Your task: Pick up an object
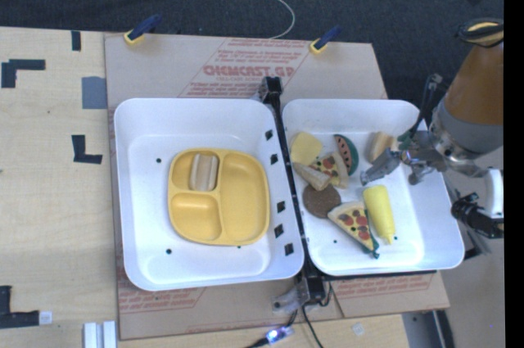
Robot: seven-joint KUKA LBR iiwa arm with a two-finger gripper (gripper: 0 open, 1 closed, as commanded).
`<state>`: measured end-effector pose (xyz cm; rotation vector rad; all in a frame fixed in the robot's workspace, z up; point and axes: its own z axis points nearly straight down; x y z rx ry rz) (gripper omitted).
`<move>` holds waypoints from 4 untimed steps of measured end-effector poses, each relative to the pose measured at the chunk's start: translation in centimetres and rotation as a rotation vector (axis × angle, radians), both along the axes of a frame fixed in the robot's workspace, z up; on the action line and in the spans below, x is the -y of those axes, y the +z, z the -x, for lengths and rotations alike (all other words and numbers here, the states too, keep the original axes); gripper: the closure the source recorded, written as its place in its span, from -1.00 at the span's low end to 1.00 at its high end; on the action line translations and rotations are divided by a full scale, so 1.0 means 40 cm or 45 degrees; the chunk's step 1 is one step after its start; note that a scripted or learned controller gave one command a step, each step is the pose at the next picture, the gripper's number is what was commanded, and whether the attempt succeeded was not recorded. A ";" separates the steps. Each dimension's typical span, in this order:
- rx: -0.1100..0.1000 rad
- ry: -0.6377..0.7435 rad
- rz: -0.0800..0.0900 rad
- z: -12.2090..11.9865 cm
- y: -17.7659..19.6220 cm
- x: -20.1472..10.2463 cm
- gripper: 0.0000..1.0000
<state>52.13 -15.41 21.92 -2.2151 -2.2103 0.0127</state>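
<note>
Two shallow white bins of smooth plastic with rounded corners are seen side by side on a brown cardboard sheet [246, 68] with red print. In the left bin [139, 174], a yellow plate [233, 203] divided into compartments is placed, and a pale bread-like piece [203, 171] lies in its upper left compartment. In the right bin [434, 236], toy food is gathered in the middle: a yellow corn cob [379, 212], long and rounded, a triangular pizza slice [350, 221] just left of it, a flat brown round cookie [321, 198], a second pizza slice [323, 168] lying partly over a pale yellow cheese wedge [305, 147], a watermelon slice [348, 152] with a green rim, and a beige bread piece [379, 145] near the upper rim. The gripper [395, 163] is seen at the right side of this bin, just above the corn cob and beside the bread piece. Its metallic fingers are only partly visible, so it cannot be told how far they are open, and nothing is seen between them.
</note>
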 end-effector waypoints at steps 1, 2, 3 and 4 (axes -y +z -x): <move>0.015 0.005 0.003 -0.007 0.016 0.000 -1.00; 0.011 0.004 0.003 -0.006 -0.094 0.005 -1.00; 0.010 0.005 0.002 -0.014 -0.206 0.005 -1.00; 0.018 0.003 0.004 -0.015 -0.334 0.004 -1.00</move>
